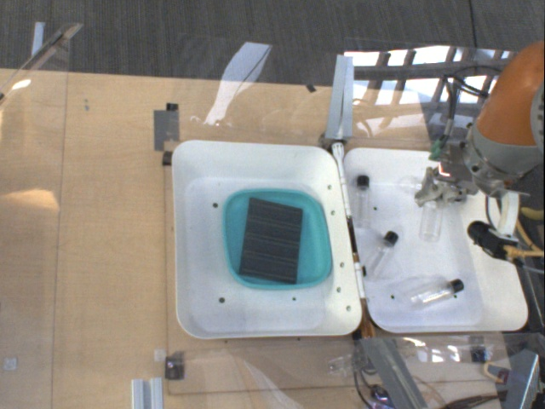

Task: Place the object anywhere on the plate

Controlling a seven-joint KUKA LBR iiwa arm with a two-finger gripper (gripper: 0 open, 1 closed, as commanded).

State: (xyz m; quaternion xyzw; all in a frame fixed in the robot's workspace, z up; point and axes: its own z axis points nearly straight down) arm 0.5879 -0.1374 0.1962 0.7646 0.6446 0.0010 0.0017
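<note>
My end effector (441,186) hangs over the right bin (511,313); its state I cannot tell. A clear vial (430,220) lies just below. Slippery and round, it may squirt away before reaching the teal plate (234,228).

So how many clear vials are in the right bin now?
4 that I can make out: one by the bin's left wall, one mid-bin, one near the front, and one under the gripper. The arm may hide more.
</note>
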